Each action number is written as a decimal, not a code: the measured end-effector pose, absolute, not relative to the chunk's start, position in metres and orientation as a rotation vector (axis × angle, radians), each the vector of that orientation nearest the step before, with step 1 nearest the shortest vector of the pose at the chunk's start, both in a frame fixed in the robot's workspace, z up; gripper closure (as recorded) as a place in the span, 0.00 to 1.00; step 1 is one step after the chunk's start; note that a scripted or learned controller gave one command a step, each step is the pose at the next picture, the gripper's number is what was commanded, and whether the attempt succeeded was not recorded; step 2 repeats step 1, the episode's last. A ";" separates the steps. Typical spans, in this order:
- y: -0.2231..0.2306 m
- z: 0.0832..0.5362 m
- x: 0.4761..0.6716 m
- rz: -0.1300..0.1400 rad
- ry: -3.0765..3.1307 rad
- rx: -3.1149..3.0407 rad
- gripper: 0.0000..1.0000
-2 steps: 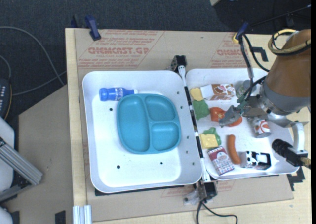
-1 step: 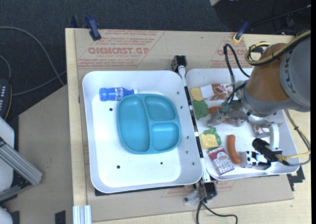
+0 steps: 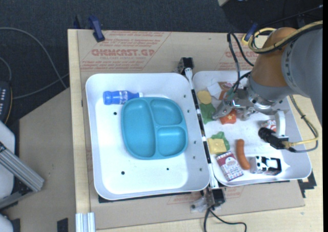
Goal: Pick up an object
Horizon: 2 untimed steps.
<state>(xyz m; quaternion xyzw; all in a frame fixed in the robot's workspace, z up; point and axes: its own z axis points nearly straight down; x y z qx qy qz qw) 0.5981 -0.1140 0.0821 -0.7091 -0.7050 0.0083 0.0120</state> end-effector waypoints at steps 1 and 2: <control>-0.113 0.092 0.601 0.013 -2.209 -2.217 1.00; -0.113 0.092 0.601 0.013 -2.209 -2.217 1.00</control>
